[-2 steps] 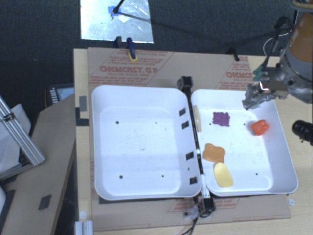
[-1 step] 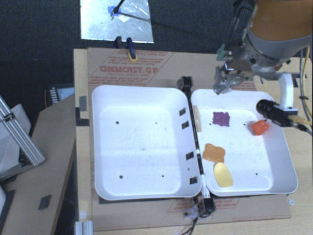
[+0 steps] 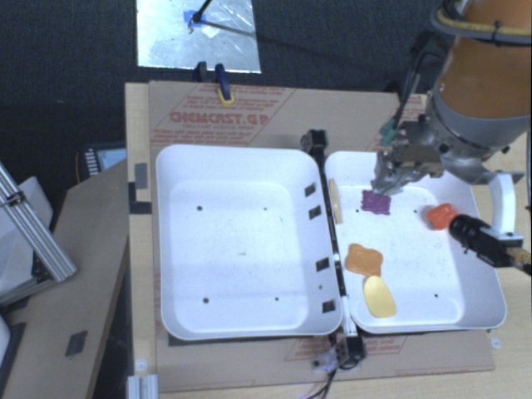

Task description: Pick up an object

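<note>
The arm [image 3: 486,65] has a broad orange band above a rounded grey wrist housing, ringed by a thin dark cable. Below it sits a grey metal tool [image 3: 389,181] (blocky, with dark cabling alongside).

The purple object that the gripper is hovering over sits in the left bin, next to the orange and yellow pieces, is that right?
Not quite: the camera view shows the purple object in the right bin, not the left. The gripper is over it, and the orange piece and yellow piece lie nearby.
</note>
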### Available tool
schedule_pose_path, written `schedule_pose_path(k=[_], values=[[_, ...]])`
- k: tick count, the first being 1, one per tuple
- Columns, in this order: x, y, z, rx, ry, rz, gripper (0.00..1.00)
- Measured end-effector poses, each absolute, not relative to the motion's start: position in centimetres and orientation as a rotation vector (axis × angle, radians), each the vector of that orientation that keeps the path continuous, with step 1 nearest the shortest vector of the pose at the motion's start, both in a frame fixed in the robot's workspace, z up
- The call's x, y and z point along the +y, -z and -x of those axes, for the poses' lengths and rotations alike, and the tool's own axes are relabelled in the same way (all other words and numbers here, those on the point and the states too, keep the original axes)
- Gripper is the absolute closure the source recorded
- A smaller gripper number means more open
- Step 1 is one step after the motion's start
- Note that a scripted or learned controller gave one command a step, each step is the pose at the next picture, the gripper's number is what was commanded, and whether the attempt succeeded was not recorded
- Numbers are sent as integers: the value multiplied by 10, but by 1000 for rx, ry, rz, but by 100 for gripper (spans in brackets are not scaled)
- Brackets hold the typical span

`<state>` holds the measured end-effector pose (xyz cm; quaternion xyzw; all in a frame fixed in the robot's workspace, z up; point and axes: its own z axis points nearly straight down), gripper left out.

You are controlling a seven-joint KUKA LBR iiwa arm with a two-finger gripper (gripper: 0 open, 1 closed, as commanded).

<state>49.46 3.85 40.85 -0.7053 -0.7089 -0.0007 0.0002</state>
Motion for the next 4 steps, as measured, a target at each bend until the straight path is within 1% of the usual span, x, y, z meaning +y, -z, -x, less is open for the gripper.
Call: schedule_pose_path(k=[1,2,3,4], values=[[99,-543,-486,-2239,25,2215,100],[120,-513,-486,-2229,1,2214,100],[188,-509,-486,-2232,4,2210,100],[155,-325,-488,-2215,-22,2219,100]])
